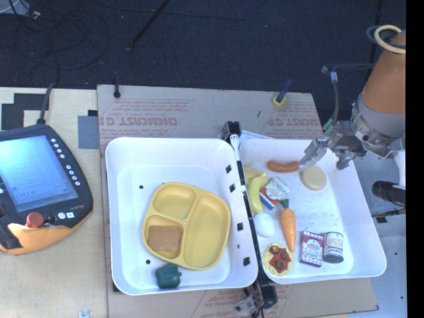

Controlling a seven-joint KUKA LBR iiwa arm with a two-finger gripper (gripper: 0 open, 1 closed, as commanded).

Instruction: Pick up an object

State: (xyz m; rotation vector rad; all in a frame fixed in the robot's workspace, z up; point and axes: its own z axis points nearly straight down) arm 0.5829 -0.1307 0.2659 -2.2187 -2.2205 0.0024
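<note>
While the gripper (329, 152) hangs with fingers apart, holding nothing, above the right white bin (371, 244), you should lower it straight over the round beige disc (314, 178) just beside it.

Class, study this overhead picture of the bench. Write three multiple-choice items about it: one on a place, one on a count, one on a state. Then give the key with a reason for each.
1. Where does the orange plastic carrot lie?
A. left bin
B. right bin
C. on the cardboard

2. How many compartments has the yellow plastic divided plate?
A. two
B. three
C. five

3. How does the small printed tin can rest?
A. on its side
B. in the plate
C. held in the hand

Key: B, it lies in the right white bin; B, ridges mark three sections; A, its round end faces sideways.
</note>
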